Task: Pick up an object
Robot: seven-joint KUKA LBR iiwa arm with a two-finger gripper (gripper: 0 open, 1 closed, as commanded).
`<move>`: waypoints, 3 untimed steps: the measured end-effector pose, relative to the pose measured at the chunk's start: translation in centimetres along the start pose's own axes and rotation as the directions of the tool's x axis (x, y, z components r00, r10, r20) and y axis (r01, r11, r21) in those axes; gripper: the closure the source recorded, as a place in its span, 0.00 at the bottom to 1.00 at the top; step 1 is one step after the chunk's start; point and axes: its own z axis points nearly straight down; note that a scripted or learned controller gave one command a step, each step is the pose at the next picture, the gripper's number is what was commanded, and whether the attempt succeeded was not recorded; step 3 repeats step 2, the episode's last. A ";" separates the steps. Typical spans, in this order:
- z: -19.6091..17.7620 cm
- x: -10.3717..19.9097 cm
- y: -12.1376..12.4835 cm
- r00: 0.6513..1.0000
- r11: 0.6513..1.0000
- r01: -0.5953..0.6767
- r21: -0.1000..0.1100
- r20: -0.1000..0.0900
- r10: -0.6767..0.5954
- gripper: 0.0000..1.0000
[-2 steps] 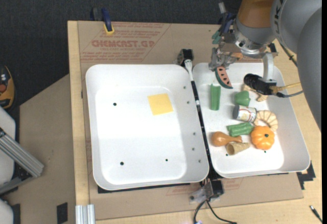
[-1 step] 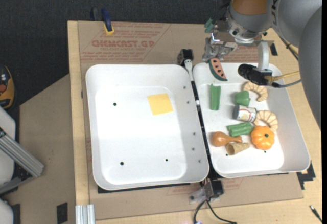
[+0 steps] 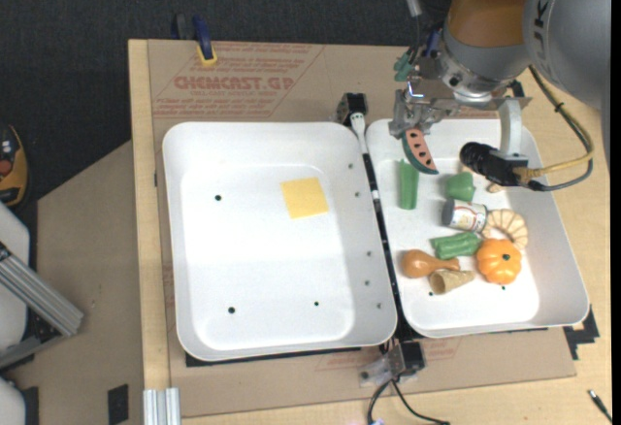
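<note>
Two shallow white bins sit side by side on the bench [image 3: 146, 219]. The left bin [image 3: 194, 248] carries a yellow square piece [image 3: 305, 197] alone near its middle. The right bin [image 3: 553, 292] holds the crowd: a green stick [image 3: 407, 185], a green block [image 3: 459, 186], a small can [image 3: 468, 216], a green wedge [image 3: 455, 245], a pale shell-like piece [image 3: 509, 224], an orange pumpkin [image 3: 499, 261], a brown pear-shaped piece [image 3: 420, 264] and a tan cone [image 3: 450, 279].

The gripper [image 3: 417, 127] hangs over the far left corner of the right bin, and a watermelon slice [image 3: 420, 151] sits right at its fingertips, seemingly pinched by its upper end and dangling tilted; the grasp looks thin, at the very edge of the slice.

What could go wrong: such an edge hold may let the slice swing or slip out as the arm moves, and it would drop onto the green stick just below, or onto the rim between the bins. A black cable fitting [image 3: 495, 164] juts beside the wrist over the toys and could brush the green block if the arm sinks.

The arm [image 3: 572, 16] comes in from the right, its orange band [image 3: 490, 16] above the wrist, the wrist pointing steeply down over the bin's far edge.
</note>
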 end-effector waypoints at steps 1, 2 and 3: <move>-3.9 0.2 -1.9 1.000 1.000 0.001 -0.007 0.001 0.000 1.00; -3.7 4.8 -5.4 1.000 1.000 0.005 0.001 -0.001 -0.005 1.00; -3.7 4.8 -5.4 1.000 1.000 0.005 0.001 -0.001 -0.005 1.00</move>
